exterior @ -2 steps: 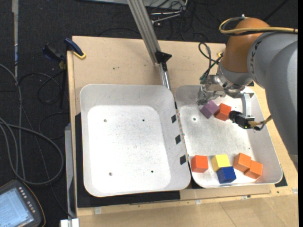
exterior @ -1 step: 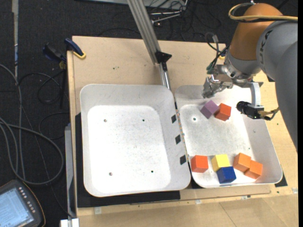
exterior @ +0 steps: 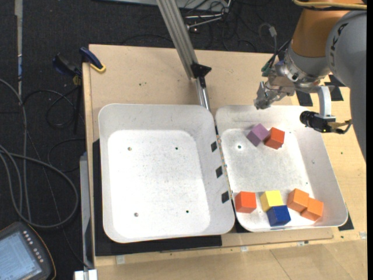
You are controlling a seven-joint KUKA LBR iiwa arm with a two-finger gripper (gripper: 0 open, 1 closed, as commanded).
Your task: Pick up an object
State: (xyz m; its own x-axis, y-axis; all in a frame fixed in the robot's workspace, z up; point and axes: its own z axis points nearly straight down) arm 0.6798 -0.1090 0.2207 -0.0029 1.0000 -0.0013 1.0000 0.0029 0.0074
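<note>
Camera view: hand (exterior: 265,100) sits above far edge of right bin (exterior: 326,174); finger state cannot be determined. Nothing seen between them. Nearest objs: purple block (exterior: 257,135) and orange-red block (exterior: 274,138), touching each other, in bin just below hand, apart from it. Near front wall: orange block (exterior: 245,201), yellow block (exterior: 271,199), blue block (exterior: 278,215), two orange blocks (exterior: 306,203). Arm enters from upper right, wrist angled down-left. Left bin (exterior: 111,156) adjoins on counter (exterior: 145,77).
</note>
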